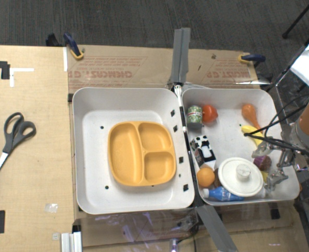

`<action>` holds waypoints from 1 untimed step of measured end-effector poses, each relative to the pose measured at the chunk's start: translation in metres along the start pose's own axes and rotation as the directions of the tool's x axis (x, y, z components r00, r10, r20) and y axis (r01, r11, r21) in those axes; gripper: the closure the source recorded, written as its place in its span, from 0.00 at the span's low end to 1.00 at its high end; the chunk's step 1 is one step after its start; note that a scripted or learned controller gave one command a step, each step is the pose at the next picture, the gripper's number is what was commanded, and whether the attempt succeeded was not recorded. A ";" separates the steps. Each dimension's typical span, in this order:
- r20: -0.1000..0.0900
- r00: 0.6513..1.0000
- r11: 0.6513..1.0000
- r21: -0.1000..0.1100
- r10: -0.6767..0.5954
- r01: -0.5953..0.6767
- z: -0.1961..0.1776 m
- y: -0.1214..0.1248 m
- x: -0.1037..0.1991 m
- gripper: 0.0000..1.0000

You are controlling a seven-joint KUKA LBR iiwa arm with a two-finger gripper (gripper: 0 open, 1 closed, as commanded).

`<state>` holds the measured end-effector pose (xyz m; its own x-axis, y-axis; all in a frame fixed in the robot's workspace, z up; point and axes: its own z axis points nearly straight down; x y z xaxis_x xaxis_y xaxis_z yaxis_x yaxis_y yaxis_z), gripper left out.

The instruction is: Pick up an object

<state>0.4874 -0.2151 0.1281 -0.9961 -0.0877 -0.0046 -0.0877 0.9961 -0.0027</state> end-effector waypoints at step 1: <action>-0.003 0.999 0.999 -0.003 -0.049 0.049 0.038 -0.010 -0.047 0.00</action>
<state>0.5351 -0.2211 0.0900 -0.9907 -0.1362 -0.0013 -0.1362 0.9907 -0.0002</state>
